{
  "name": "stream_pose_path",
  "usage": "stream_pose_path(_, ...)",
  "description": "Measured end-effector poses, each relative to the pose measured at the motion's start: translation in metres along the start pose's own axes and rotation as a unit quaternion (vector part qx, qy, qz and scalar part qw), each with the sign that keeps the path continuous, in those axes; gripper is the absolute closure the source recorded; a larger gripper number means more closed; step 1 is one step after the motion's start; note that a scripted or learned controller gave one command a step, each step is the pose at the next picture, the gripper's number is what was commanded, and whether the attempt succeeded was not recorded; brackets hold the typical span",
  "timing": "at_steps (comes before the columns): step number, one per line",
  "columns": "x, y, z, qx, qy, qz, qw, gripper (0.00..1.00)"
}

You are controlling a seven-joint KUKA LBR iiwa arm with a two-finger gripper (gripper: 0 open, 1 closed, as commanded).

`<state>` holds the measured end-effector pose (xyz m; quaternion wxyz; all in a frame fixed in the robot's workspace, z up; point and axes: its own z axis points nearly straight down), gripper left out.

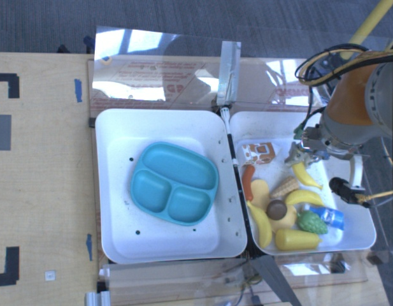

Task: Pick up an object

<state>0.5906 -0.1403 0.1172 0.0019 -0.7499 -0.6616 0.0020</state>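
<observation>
The arm hangs over the right bin (365,238) with its gripper (302,150) low above the toy food, so this looks like the reach-and-descend stage of a pick — nothing sits visibly in the tool. Its lower end is a small dark cluster against the white floor, and whether it stands wide or narrow I cannot tell. Just beneath it lies a small yellow banana (307,174), probably the nearest candidate, though contact cannot be judged from this slant. Close by sit a tan corn-like piece (284,187), a brown round piece (276,208), a second banana (303,197), a green broccoli-like piece (311,222), a yellow block (296,239), a long banana (260,224), an orange carrot (248,178) and a small printed packet (258,152). The next move calls for settling squarely over 1 piece and closing without nudging its neighbours — the pile is tight. The left bin (113,171) holds a blue divided plate (174,183). A blue item (333,217) behind the broccoli is partly covered and hard to name.
</observation>
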Motion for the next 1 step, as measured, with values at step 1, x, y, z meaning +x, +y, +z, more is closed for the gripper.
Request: stream_pose_path(1,-0.0287,0.011,-0.0304,-0.004,0.0,0.045,0.999,1.0)
